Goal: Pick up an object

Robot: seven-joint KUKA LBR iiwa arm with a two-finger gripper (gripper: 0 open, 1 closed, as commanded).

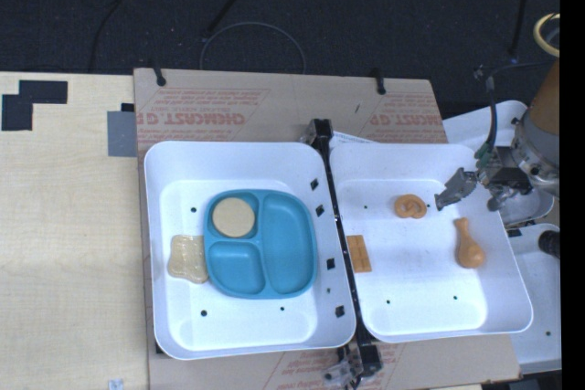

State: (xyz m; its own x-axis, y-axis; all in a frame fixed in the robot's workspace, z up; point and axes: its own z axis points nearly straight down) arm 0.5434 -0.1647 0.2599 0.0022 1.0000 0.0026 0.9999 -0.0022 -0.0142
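In the right bin (430, 320) lie an orange-brown ring-shaped piece (410, 206), a tan pear-shaped piece (468, 244) and a small flat orange piece (357, 253) near the divider. My gripper (477, 193) hovers over the bin's upper right part, open, with nothing between its fingers. One dark finger (453, 190) points toward the ring-shaped piece, a short way to its right. The pear-shaped piece lies just below the gripper.
The left bin (174, 169) holds a blue compartment plate (274, 251) with a round tan disc (232, 216) in it, and a pale bread-like slice (187, 258) beside the plate. A black hinge strip (331, 224) separates the bins. Cardboard lies beneath them.
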